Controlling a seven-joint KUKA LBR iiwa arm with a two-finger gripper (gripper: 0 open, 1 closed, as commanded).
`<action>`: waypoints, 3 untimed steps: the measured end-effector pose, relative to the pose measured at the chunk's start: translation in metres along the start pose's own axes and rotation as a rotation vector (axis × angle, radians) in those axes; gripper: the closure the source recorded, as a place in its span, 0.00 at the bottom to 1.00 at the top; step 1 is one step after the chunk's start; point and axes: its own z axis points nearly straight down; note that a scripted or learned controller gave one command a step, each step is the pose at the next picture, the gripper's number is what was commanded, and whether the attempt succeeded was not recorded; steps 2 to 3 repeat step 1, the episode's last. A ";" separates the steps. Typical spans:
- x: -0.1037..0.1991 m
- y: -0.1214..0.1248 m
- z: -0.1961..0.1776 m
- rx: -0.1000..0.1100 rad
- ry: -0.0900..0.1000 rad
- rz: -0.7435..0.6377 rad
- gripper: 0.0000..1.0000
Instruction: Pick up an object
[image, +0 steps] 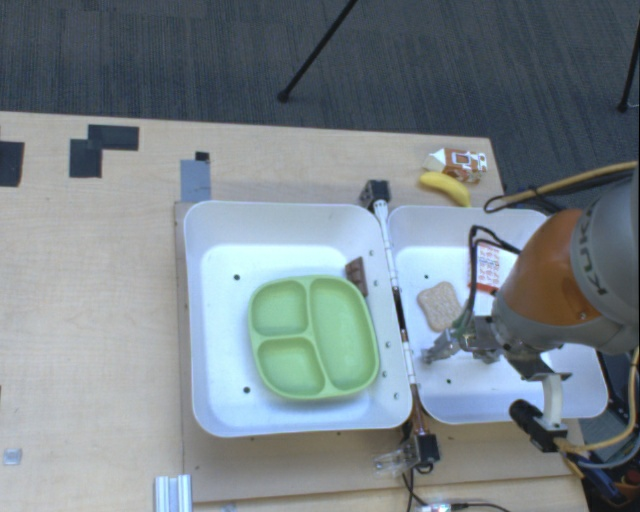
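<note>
In the right bin (462, 396), just to the far side of the gripper (445, 348), one tan bread slice (438, 305) — probably light, flat and a bit soft, so best pinched gently across its thin edges. Hard to tell whether that gripper is open or closed — nothing seen held in it. Counted up: two bins, one green plate (315, 338) in the left bin (215, 300), one small brown piece (355, 270) beside it, one red and white card (488, 268), one banana (445, 187) far off outside
</note>
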 end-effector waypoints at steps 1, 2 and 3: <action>0.000 0.002 -0.011 -0.006 -0.001 -0.003 1.00; 0.000 0.002 -0.011 -0.006 -0.001 -0.003 1.00; 0.000 0.002 -0.011 -0.006 -0.001 -0.003 1.00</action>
